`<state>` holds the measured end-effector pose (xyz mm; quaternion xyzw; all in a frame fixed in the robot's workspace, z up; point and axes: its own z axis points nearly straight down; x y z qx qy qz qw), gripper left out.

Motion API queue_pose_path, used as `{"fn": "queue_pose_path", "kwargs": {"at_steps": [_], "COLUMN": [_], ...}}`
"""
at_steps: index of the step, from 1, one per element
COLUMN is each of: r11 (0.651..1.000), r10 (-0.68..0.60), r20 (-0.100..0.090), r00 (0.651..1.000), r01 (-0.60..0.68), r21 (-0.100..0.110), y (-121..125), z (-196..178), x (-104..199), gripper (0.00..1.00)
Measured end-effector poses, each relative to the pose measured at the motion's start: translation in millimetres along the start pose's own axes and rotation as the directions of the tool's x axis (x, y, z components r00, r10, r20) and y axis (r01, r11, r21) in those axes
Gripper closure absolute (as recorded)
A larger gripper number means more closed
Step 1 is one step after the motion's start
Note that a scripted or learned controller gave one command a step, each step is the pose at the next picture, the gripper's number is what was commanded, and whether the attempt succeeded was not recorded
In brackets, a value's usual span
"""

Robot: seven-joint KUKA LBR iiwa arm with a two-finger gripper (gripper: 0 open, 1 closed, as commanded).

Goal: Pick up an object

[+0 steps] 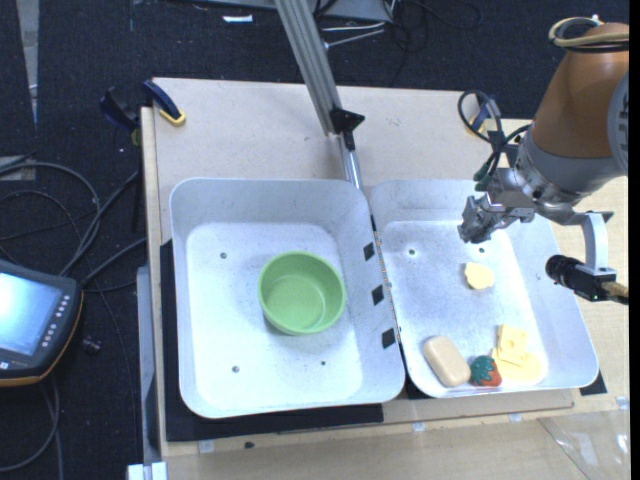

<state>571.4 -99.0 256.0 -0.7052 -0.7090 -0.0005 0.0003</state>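
My hand [480, 220] hangs over the far part of the right bin [560, 320], reaching in from the right, with my orange-banded arm [590, 88] above it. I cannot tell from here whether it is released or clenched; nothing shows in its grip.

The right bin holds four things. A small pale yellow piece [480, 276] lies near the middle, just below my hand in the view and apart from it. Toward the near edge lies a tan oval block [446, 360], like a bread roll, lying slantwise. Just beside it to the right sits a small red and green thing [485, 371], too small to tell what it is; it seems to touch both the block and a flat yellow cheese wedge [518, 355], which lies by the near right corner. Any of these could be the object to pick up, and all four rest on the bin floor.

The left bin [205, 298] holds one thing: a green bowl [302, 293], upright, near the middle and a little to the right. I see only its green inside.

The two bins sit side by side on the desk [240, 133], their inner rims meeting. A grey pole [310, 53] slants up from the far end of that seam. A blue and yellow clamp [165, 103] grips the desk's far left corner. A lit screen [28, 320] lies on the floor to the left.
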Motion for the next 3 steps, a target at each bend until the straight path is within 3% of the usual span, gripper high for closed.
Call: {"fn": "queue_pose_path", "kwargs": {"at_steps": [3], "r11": [1.000], "r10": [0.001], "r20": [0.001], "r00": [1.000], "r01": [-0.001], "r21": [0.002], "y": [52.0], "z": [18.2], "x": [159.5], "gripper": [1.00]}}
